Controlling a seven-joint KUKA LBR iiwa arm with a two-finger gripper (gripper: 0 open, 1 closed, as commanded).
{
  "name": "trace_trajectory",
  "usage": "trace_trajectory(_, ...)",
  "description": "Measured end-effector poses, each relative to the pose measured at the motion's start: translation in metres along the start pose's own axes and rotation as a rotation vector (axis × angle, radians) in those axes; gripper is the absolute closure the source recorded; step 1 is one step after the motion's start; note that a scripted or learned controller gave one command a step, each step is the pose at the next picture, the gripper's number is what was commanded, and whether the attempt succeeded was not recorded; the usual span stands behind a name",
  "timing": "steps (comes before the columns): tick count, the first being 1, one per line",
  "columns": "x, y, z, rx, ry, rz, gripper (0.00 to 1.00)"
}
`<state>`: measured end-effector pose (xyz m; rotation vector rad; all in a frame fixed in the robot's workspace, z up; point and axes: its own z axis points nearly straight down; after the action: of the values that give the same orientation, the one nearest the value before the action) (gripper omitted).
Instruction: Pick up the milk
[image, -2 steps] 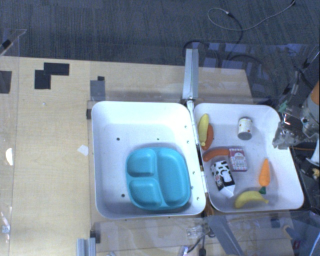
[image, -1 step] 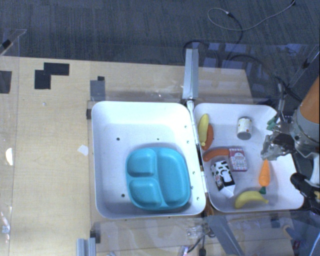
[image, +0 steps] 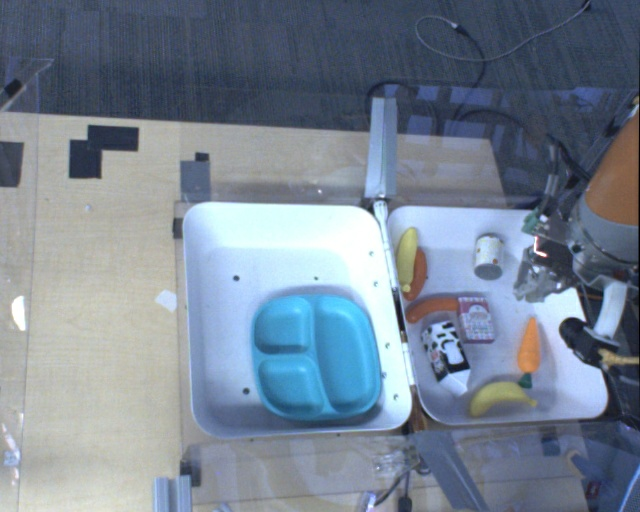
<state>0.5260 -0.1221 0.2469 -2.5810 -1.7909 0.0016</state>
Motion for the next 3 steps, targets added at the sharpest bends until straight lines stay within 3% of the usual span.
trace_trajectory(1, -0.054, -0.020, 0.007, 0.000, 0.000, 0.033, 1.00)
trace_trajectory(2, -0.005, -0.038, 0.000, 0.000, 0.000, 0.353, 1.00)
trace_trajectory(3, 0.025, -0.049, -0.131, -0.003, 0.000, 0.514, 1.00)
